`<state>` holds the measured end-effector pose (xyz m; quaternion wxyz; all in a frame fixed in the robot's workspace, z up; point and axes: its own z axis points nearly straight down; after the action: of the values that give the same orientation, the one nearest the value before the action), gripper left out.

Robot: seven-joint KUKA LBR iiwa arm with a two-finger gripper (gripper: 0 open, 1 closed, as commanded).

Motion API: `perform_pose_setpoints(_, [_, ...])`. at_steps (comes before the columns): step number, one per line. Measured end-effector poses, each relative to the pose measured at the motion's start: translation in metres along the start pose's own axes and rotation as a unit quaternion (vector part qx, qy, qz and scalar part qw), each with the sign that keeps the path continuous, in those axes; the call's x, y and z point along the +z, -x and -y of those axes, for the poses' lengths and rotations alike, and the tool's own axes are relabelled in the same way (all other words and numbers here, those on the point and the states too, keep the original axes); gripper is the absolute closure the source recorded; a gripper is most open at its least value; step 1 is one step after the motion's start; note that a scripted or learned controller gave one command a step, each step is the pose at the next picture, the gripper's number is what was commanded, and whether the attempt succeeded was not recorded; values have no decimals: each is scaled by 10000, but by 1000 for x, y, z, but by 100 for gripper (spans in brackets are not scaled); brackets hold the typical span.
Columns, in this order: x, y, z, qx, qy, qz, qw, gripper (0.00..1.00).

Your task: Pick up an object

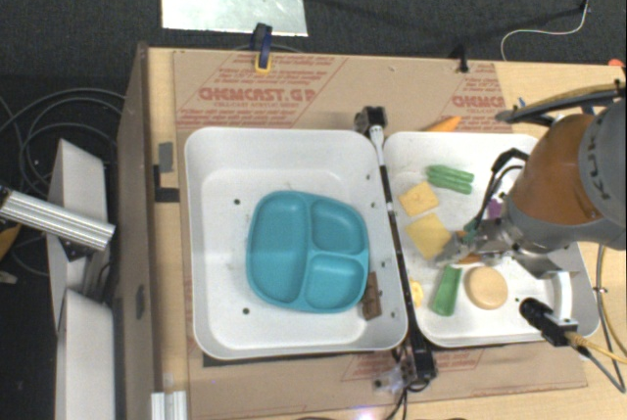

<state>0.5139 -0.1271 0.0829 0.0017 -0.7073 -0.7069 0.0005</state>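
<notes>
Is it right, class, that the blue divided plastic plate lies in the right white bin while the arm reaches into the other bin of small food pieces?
Not quite. The camera view shows the blue divided plastic plate in the left white bin; the arm reaches into the right bin, among the small food pieces.

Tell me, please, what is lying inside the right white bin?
The right bin holds two yellow blocks, a green ridged piece, a green stick and a round tan disc. The arm covers the bin's right part, so whatever lies under it is hidden.

A cardboard-topped bench (pixel 294 85) bears two white bins (pixel 211 212) side by side.
</notes>
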Motion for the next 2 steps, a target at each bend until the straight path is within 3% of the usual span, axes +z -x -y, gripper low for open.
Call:
perform_pose_setpoints(1, [-1,-15,29,0,2,0,10000,0])
perform_pose_setpoints(2, [-2,6,-2,-15,37,17,10000,0])
